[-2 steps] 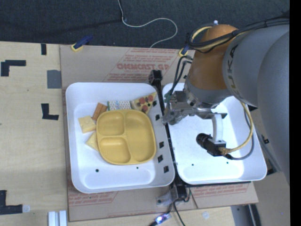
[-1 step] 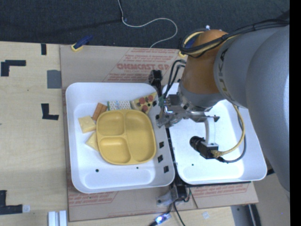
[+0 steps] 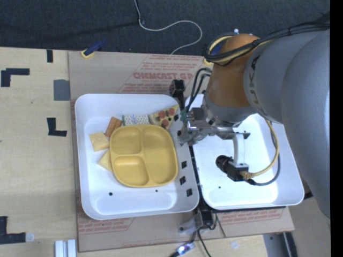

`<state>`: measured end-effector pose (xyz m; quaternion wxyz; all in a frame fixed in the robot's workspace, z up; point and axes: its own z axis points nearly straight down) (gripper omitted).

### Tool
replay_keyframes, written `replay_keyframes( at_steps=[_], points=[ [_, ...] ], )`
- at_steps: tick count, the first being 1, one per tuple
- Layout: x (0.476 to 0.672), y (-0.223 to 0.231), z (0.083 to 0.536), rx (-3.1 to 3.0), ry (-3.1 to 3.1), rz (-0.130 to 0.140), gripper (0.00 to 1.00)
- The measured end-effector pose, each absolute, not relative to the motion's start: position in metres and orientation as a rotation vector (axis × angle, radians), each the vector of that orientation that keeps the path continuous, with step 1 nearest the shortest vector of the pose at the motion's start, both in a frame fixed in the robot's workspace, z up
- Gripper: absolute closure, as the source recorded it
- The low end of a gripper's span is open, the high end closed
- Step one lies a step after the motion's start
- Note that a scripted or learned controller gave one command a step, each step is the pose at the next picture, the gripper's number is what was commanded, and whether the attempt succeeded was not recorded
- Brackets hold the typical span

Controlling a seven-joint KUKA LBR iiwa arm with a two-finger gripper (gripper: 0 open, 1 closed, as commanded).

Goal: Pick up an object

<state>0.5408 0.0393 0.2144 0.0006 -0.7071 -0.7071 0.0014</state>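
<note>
Yellow divided plate (image 3: 143, 155) w/ small items (image 3: 105, 139) in left bin (image 3: 86, 143); gripper (image 3: 185, 130) state unclear.

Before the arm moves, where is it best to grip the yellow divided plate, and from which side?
Probably the yellow divided plate by its thin raised rim on the near side, coming from above: it lies flat, too wide to span, and small items crowd its far and left edges.

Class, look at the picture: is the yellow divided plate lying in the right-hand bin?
No, the yellow divided plate lies in the left bin.
</note>
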Motion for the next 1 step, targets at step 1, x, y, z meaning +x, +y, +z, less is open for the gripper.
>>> replay_keyframes(
  at_steps=[1],
  points=[
    [0.5377, 0.0350, 0.2337, -2.221, -2.222, 0.001, 1.00]
  ],
)
